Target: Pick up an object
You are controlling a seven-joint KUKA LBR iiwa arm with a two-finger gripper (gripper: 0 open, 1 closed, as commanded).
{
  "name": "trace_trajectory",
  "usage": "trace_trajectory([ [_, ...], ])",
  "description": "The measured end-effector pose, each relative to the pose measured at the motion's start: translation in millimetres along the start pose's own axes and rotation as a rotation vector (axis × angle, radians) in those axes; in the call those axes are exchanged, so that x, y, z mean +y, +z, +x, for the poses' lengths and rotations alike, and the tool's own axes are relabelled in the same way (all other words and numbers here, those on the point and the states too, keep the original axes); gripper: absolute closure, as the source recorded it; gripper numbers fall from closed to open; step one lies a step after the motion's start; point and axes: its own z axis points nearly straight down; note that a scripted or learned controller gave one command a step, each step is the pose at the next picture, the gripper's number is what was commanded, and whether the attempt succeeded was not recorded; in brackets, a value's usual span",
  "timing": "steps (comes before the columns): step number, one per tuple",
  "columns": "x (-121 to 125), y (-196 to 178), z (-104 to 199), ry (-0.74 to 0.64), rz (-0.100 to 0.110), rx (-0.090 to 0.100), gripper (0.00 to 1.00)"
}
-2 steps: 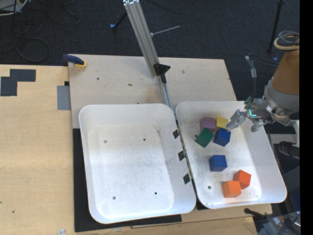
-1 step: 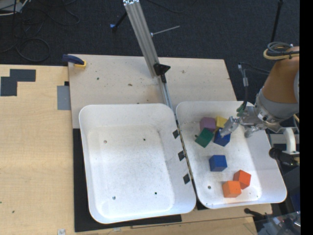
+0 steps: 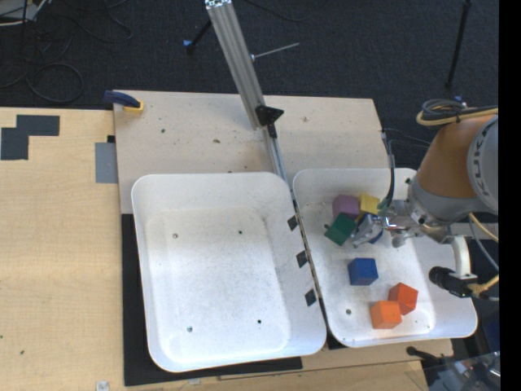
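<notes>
The hand (image 3: 368, 233) is seen low in the right bin (image 3: 456, 329), reached in from the table's right edge, with its tip just beside the green block (image 3: 339, 231). Whether anything is gripped cannot be told; the tip is too small and blurred for that to be judged.

Six blocks are found in the right bin. The green block, a purple block (image 3: 346, 204) and a yellow block (image 3: 369, 204) are clustered toward the far edge of the bin, with the purple and yellow ones just beyond the hand. A blue block (image 3: 363, 270) lies apart near the middle, and two orange blocks (image 3: 386, 314) sit touching or nearly so near the bin's front right corner. All of them appear to be resting on the bin floor.

Nothing is shown lifted, so the pick is judged not yet done. The approach seems made; a firm grasp, most likely of the green block, and a lift are left. The left bin (image 3: 155, 194) is not involved.
</notes>
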Motion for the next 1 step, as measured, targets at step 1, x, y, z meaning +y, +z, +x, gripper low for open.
trace_trajectory([
  [1, 0.7, 22.5, 0.6, 0.002, -0.007, -0.002, 0.00],
])
